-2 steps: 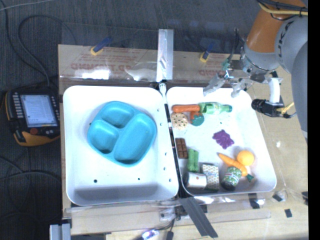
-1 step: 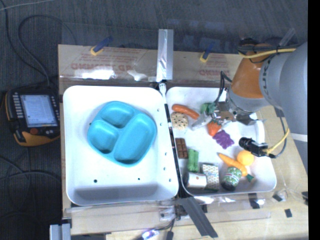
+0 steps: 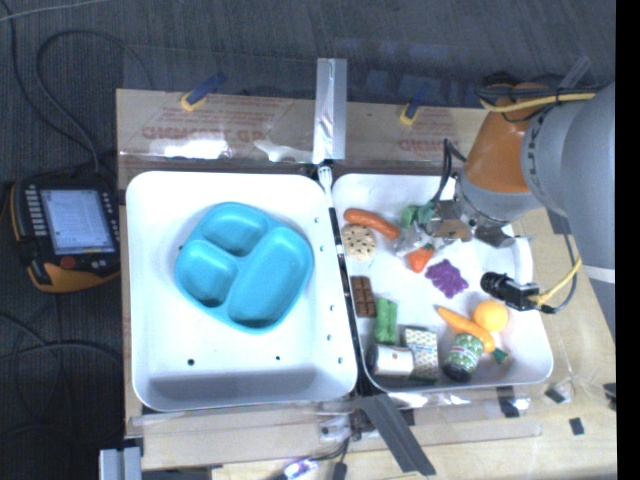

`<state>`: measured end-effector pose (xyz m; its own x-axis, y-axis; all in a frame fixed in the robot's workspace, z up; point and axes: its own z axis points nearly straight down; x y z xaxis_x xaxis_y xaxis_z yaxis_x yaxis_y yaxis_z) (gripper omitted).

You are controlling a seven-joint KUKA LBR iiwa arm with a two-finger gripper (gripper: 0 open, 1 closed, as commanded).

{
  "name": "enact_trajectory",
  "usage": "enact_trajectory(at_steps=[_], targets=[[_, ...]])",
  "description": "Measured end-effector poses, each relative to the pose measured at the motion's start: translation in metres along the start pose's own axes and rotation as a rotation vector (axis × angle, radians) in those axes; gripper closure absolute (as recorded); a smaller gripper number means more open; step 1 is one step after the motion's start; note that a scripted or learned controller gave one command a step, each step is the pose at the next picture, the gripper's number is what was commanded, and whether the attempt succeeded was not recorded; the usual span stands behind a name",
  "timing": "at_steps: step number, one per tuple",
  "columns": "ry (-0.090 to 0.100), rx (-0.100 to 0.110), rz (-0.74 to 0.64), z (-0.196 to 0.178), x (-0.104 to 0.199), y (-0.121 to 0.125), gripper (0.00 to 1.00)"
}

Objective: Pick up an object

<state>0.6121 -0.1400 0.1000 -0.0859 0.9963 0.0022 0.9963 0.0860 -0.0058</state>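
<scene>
White plastic forms the right bin [image 3: 536, 340], which serves as the landmark: the gripper [image 3: 440, 224] is lowered into its upper middle area, and whether it is spread or pinching cannot be told. A small red-orange toy piece [image 3: 419, 259] lies in that bin just below the gripper, with a green toy piece [image 3: 412, 214] just to the gripper's left. Purple grapes [image 3: 446, 277] lie near the bin's centre, below the gripper.
</scene>
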Motion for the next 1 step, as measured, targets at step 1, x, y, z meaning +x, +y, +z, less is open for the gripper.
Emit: enact_trajectory(at_steps=[1], targets=[[-0.003, -0.001, 0.009, -0.1253, 0.0483, 0.0226, 1.00]])
